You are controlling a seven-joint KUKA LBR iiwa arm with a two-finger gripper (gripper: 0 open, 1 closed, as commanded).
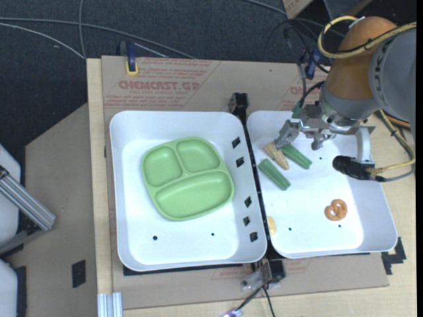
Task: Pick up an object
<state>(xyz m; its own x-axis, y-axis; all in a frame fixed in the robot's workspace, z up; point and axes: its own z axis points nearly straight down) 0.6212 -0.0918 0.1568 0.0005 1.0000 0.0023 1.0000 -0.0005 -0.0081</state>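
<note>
In the right bin [370,216] lie a green stick [273,174], a second green stick [297,158] and a tan corn-like piece [276,156], bunched near the bin's upper left. A small orange pretzel [336,210] rests further right and lower. My gripper [301,137] hangs over the upper part of this bin, just above the tan piece and the second green stick. Its fingers are spread open, and nothing sits between them.
The left bin [132,230] holds a green divided plate [188,177]. A small yellow bit [271,226] lies at the right bin's left wall. A black divider [248,170] runs between the bins. The arm's orange band [360,45] looms over the upper right.
</note>
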